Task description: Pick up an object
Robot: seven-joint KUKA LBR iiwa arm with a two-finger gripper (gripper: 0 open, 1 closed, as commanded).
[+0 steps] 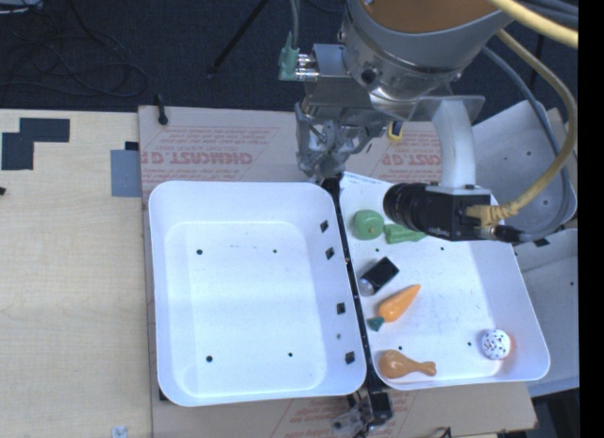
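Observation:
My gripper (326, 155) hangs under the big grey and orange wrist, over the back rim where the two bins meet. The right bin (469, 287) holds a green round object (368, 225), a small green piece (405, 234), a black block (379, 274), an orange carrot (399, 302), a tan gourd-shaped object (406, 364) and a white dotted ball (494, 343). The gripper is behind and to the left of the green round object, apart from all of them. Nothing shows held in it.
The left bin (236, 304) lies beside the right one, with a black divider strip (344, 276) between them. A black cylinder (434, 211) on the arm overhangs the right bin's back. Brown cardboard (217, 148) lies under the bins.

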